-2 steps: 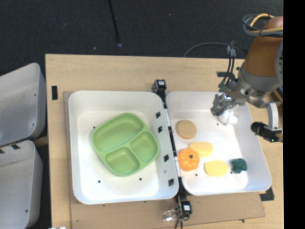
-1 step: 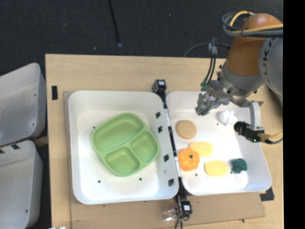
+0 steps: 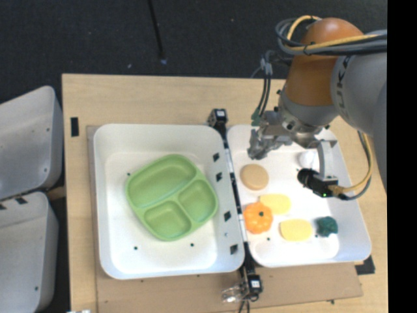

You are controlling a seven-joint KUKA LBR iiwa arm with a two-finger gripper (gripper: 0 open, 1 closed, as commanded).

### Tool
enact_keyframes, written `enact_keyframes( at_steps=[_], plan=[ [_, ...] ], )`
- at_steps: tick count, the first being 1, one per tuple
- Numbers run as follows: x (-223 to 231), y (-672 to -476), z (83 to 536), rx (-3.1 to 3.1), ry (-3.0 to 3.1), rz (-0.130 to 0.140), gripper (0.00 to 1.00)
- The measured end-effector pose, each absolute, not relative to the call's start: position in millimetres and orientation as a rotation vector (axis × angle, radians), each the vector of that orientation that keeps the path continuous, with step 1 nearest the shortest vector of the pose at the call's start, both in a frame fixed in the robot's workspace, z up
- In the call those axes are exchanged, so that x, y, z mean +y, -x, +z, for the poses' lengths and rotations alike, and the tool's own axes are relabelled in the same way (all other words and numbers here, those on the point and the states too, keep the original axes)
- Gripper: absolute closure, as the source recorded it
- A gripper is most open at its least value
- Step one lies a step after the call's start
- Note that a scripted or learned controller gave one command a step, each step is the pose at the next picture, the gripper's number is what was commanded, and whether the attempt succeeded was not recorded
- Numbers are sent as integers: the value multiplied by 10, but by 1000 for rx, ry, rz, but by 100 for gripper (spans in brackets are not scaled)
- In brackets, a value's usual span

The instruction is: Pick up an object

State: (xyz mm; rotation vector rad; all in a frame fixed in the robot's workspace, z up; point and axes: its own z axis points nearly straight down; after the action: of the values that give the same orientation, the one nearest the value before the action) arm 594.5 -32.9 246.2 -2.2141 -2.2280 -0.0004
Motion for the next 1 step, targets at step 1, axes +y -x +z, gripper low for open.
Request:
enact_keyframes(
  at_steps=[1],
  plan=[
    [117,-5964,2498,-2229,2214,-1,100]
  ],
)
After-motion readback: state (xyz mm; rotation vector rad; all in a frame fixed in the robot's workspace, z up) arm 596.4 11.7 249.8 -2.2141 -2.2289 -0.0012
